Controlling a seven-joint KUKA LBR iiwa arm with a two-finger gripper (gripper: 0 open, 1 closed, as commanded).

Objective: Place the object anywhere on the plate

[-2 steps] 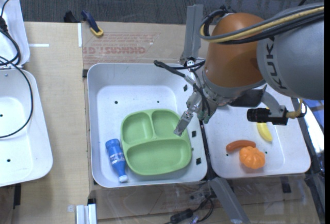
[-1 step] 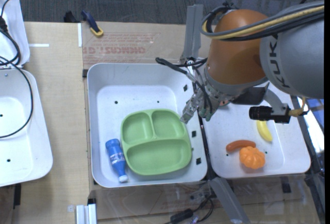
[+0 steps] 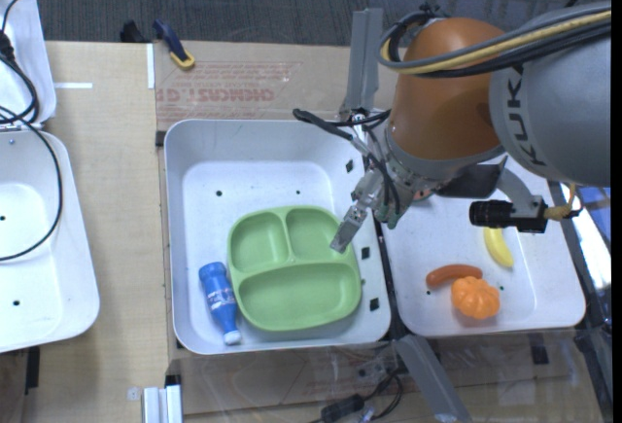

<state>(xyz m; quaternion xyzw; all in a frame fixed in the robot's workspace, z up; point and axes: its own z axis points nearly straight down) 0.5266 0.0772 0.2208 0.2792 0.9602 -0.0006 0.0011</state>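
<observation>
Over the green three-compartment plastic plate (image 3: 292, 270) in the left white bin (image 3: 194, 217), my gripper (image 3: 352, 227) hangs at the plate's right edge, reaching in from the right; one grey finger (image 3: 347, 231) slants down toward the upper right compartment; whether my fingers are apart or together I cannot tell, the view is too slanted and small; nothing visible between them.

Plate sits low in its bin, two small compartments at the far side, one wide compartment nearer the camera; nothing lies on it.

Left of the plate, just beside its rim: a blue plastic bottle with a white cap (image 3: 219, 299), lying on the bin floor, cap toward the camera.

Right of the plate, across the bin wall, in the right white bin (image 3: 544, 314): a small orange pumpkin-shaped toy (image 3: 475, 299); a reddish-orange sausage-shaped toy (image 3: 453, 274) touching or just beside the pumpkin's upper left; a yellow banana-shaped toy (image 3: 499, 247) a little beyond both; all well apart from the plate.

Which of these is the task's object I cannot tell; none rests on the plate.
</observation>
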